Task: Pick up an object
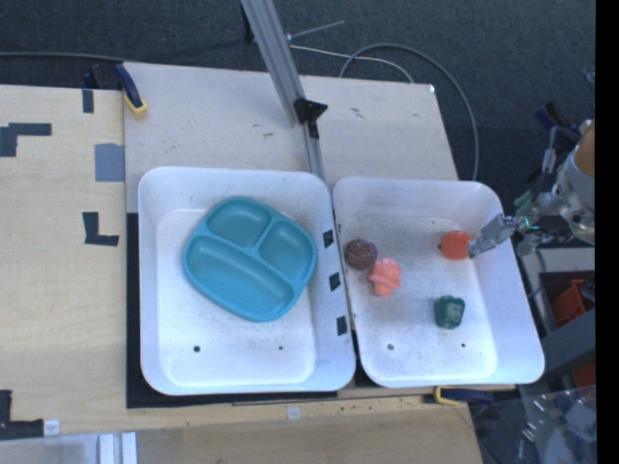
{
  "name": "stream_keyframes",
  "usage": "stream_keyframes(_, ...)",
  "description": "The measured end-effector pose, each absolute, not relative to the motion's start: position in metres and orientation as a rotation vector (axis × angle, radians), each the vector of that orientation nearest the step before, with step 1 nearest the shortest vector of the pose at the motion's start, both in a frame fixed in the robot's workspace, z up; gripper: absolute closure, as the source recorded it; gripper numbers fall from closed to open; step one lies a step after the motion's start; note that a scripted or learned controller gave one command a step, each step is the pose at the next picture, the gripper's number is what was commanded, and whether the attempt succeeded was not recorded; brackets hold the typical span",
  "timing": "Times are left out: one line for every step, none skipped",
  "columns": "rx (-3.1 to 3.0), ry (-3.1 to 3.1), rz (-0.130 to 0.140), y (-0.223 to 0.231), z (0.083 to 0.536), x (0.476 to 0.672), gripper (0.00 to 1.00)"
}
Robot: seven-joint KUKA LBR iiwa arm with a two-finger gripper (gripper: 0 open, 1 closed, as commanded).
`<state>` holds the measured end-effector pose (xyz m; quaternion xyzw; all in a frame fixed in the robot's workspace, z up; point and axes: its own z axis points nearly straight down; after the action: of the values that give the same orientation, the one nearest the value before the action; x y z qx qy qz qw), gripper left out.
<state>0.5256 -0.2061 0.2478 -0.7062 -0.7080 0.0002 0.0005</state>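
Observation:
The right bin (503,356) holds several small objects. An orange piece (453,246) lies near its right wall. A dark purple ball (361,253) and a pink lump (385,276) sit close together near the left wall. A dark green piece (449,311) rests toward the front. My gripper (488,236) reaches in over the bin's right rim, just right of the orange piece and close to it. Nothing is visibly held.
The left bin (164,356) carries a blue divided plate (250,257). A grey metal rail (280,61) runs from the top down to the seam between the bins. A cable (455,85) loops behind the right bin.

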Motion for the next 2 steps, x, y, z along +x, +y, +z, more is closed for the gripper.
stream_keyframes(-2.218, -2.223, 0.001, -0.206, 0.248, 0.526, 0.00)
stream_keyframes(-2.217, -2.220, 0.006, -0.207, 0.204, 0.527, 0.00)
